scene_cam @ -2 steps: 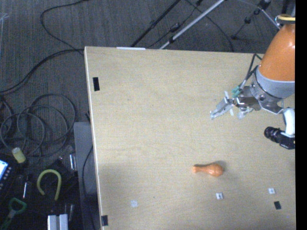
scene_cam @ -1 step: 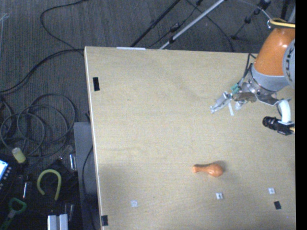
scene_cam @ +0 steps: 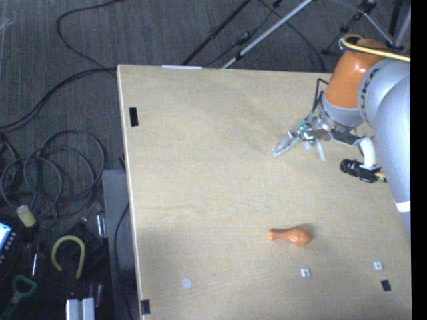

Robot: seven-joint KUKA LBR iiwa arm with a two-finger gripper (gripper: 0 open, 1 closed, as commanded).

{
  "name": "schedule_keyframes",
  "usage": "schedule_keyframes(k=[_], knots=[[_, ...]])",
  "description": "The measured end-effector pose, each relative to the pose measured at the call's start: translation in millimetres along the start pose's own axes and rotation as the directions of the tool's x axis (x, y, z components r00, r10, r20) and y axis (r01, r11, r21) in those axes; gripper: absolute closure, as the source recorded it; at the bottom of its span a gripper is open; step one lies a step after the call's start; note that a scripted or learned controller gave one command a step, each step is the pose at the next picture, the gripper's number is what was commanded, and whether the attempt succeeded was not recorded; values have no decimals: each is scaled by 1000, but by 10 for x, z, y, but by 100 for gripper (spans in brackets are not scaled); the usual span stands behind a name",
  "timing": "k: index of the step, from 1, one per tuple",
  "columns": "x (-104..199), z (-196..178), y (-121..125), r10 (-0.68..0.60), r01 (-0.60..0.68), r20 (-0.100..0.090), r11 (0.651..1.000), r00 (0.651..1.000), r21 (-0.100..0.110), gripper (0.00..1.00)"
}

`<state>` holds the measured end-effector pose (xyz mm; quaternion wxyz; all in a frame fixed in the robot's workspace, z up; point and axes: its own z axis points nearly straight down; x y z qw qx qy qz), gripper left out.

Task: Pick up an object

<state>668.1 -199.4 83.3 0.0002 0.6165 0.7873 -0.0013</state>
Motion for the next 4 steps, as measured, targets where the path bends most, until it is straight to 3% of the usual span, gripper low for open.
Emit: schedule_keyframes(k=[1, 2, 3, 4], knots=[[-112, -245, -18, -253, 253, 3, 968, 968, -3, 0], [-73, -17, -6, -526, 526, 2, 850, 850, -3, 0], [-63, -122, 11, -526, 526, 3, 850, 850, -8, 100], [451, -846, 56, -458, 458, 0, 889, 889, -5, 100]])
